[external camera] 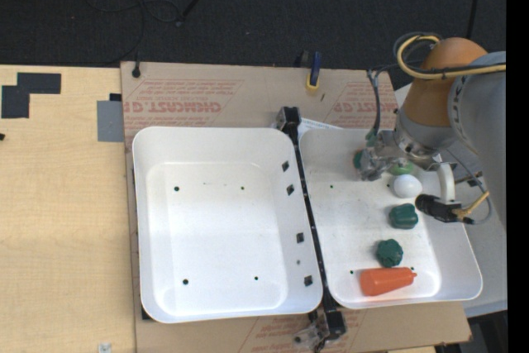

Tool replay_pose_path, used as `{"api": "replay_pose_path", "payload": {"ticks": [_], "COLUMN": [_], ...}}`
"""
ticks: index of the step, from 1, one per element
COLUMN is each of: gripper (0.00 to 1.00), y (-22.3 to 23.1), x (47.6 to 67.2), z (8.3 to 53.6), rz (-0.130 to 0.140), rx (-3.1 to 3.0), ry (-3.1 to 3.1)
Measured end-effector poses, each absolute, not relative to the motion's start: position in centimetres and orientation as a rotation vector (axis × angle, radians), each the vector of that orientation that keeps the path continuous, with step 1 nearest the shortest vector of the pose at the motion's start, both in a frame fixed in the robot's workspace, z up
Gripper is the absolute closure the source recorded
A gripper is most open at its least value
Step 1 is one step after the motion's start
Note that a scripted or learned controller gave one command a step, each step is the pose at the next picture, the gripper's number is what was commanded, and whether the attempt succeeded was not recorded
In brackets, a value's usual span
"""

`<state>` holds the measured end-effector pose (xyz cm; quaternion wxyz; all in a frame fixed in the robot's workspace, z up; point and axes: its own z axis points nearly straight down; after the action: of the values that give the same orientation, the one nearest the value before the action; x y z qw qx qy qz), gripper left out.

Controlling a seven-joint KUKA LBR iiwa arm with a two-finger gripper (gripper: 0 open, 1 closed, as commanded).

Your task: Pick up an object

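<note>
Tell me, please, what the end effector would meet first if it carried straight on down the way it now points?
Probably the floor of the right bin, beside the white ball. The end effector hangs at the bin's far end, though depth is hard to judge from this slanted view.

Glossy white plastic bins (157, 178), matt cardboard (215, 95)

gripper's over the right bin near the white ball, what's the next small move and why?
Probably a short nudge toward the white ball, then descend. The gripper sits in the right bin just up-left of the ball, with nothing seen between its fingers. The two green pieces and the orange carrot lie farther off.
</note>
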<state>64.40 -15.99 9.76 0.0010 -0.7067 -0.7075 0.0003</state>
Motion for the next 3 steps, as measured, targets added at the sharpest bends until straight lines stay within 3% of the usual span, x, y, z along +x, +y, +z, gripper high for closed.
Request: {"api": "replay_pose_path", "payload": {"ticks": [1,2,3], "gripper": [1.0,0.0,0.0], "y": [-18.3,-18.3,-20.3], "x": [58.1,58.4,64.5], "z": [8.7,8.8,8.8], "rz": [0.006,0.002,0.004], "rx": [-2.22,-2.222,-2.212], "ry": [-2.214,-2.218,-2.22]}}
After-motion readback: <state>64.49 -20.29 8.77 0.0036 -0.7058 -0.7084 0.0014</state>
